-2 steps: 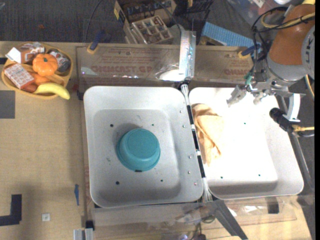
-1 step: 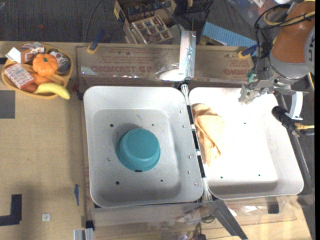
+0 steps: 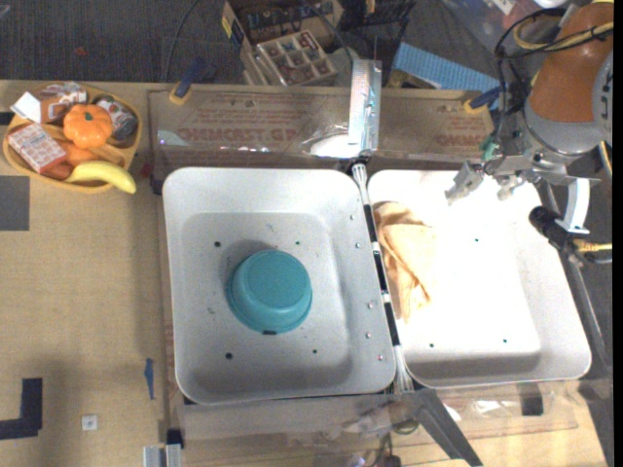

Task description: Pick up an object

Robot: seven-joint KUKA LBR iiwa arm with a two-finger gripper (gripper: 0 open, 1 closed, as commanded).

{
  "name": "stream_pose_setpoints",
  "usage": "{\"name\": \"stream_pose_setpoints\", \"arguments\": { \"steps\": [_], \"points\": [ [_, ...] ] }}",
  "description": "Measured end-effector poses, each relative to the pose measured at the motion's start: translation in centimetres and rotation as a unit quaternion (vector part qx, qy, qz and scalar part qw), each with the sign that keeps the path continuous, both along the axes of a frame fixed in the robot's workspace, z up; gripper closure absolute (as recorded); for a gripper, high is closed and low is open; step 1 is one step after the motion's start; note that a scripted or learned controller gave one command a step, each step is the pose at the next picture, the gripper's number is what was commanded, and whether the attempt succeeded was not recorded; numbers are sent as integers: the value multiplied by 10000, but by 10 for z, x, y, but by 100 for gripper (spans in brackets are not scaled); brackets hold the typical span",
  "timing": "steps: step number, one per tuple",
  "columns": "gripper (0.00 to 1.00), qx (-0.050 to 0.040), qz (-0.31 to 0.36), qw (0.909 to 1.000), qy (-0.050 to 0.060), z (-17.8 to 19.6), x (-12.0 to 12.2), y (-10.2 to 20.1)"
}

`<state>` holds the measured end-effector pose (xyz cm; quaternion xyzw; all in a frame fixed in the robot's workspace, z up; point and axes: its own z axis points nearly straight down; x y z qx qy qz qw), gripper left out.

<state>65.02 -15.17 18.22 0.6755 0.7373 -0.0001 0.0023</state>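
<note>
Grey arm (image 3: 569, 125) with orange band (image 3: 565, 76) above wrist; yellow and black cables looped by it; pale metallic two-finger gripper (image 3: 483, 181) below.

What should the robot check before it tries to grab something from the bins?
1. Something to grab: ok, a teal bowl sits upside down in the left bin; a tan cloth lies in the right bin.
2. Cloth reachable: ok, against the right bin's left wall, uncovered.
3. Gripper empty: ok, nothing between its fingers.
4. Gripper above a target: not ok, it hangs over the right bin's far edge.
5. Fingers open wide enough: cannot tell.
</note>
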Motion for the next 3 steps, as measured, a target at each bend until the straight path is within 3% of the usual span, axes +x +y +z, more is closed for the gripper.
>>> {"name": "stream_pose_setpoints", "arguments": {
  "steps": [1,2,3],
  "points": [
    [0,17,802,9968,29,-66,-24,54],
    [0,10,718,9974,-12,-95,3,51],
    [0,12,1170,9931,-17,-94,-29,54]
  ]
}}
